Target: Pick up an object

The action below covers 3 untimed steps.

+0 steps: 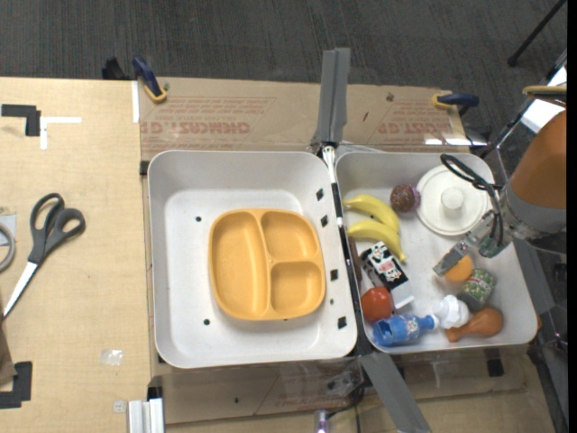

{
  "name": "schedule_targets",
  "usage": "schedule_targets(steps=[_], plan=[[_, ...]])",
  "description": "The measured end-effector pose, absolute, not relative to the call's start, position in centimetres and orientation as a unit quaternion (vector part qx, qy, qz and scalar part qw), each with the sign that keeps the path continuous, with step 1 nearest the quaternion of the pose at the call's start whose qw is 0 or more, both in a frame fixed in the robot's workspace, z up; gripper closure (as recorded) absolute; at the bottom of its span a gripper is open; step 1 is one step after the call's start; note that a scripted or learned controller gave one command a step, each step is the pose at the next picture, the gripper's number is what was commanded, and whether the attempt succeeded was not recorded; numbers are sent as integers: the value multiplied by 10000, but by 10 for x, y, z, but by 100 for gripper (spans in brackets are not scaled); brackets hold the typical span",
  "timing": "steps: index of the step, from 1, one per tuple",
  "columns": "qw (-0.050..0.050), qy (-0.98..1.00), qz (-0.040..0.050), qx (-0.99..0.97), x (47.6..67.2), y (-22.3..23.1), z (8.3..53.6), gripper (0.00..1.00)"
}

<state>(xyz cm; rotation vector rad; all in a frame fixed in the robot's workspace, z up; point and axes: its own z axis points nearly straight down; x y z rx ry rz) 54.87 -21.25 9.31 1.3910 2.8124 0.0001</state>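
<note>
The right bin (521,282) holds several small objects. Two yellow bananas (377,222) lie near its left wall, with a purple ball (404,198) and a round white lid (452,200) behind them. A black printed box (386,269), a red tomato (377,302) and a blue bottle with a white cap (410,327) sit toward the front. A brown drumstick (476,324), a green patterned piece (479,285) and a small orange piece (461,271) lie at the right. My gripper (464,254) hangs low over the orange piece, reaching in from the right.
The left bin (171,269) carries a yellow divided plate (268,263). Scissors (43,233) lie on the wooden bench to the left. A grey divider bar (333,97) runs up from between the bins. The arm's orange band (548,165) hangs over the right bin's far right edge.
</note>
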Motion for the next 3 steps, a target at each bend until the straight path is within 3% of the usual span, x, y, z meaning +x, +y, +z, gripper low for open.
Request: schedule_targets(steps=[1, 2, 3], plan=[[35, 8972, -3, 4416, 550, -212, 103, 100], [10, 8988, 0, 4384, 485, -136, 229, 100], [0, 9054, -4, 4246, 581, -98, 251, 100]])
